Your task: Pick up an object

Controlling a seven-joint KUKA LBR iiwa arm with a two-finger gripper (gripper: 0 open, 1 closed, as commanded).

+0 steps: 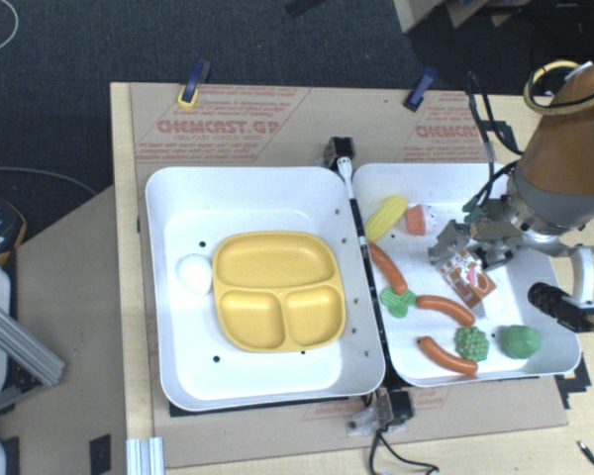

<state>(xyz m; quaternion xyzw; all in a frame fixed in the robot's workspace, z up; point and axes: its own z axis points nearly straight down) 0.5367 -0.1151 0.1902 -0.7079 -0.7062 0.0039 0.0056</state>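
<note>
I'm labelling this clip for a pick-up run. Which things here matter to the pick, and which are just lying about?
In play:
gripper, low in the right bin
packet beneath it

Lying about:
corn
carrot
two sausages
broccoli
green fruit
yellow tray and white ball, left bin

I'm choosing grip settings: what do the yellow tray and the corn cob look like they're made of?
Yellow tray: apparently moulded plastic, smooth with a soft sheen and rounded compartments. Corn cob: probably toy plastic or rubber, uniformly yellow, slightly glossy; too small to tell which.
</note>
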